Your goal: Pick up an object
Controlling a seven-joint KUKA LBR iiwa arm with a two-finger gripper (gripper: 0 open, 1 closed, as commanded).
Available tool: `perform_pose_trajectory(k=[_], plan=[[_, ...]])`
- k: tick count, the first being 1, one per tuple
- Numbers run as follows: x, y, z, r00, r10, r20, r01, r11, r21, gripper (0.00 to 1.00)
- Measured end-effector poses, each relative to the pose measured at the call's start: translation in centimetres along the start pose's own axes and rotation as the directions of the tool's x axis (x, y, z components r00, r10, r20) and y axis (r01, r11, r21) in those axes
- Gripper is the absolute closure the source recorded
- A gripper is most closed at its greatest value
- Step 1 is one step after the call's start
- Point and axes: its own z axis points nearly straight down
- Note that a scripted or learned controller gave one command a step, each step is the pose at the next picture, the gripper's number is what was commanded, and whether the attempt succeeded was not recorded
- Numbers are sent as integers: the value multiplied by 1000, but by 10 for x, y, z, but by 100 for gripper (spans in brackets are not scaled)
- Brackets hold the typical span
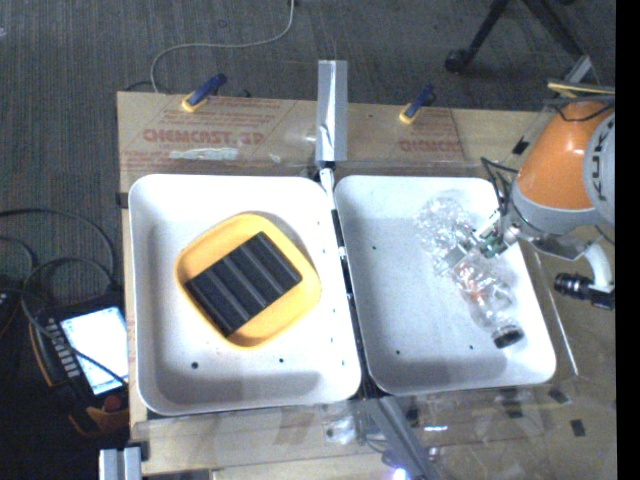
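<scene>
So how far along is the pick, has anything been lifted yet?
Nothing looks lifted. The yellow tray lies flat in the left bin, and the clear plastic bottle lies in the right bin. The gripper is down at the bottle's upper end. Grasping and lifting remain.

We are seeing a yellow tray (249,279) with a black ribbed top lying flat and skewed in the left bin (150,368), and a crumpled clear plastic bottle (468,266) with a dark cap lying diagonally in the right bin (400,348).
</scene>
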Motion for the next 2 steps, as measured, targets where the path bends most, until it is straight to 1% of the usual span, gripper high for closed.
perform_pose_trajectory(k=[1,2], plan=[[-1,2,-11,1000,-1,3,1,1000,-4,100],[25,78,-86,997,60,-43,-59,998,32,100]])
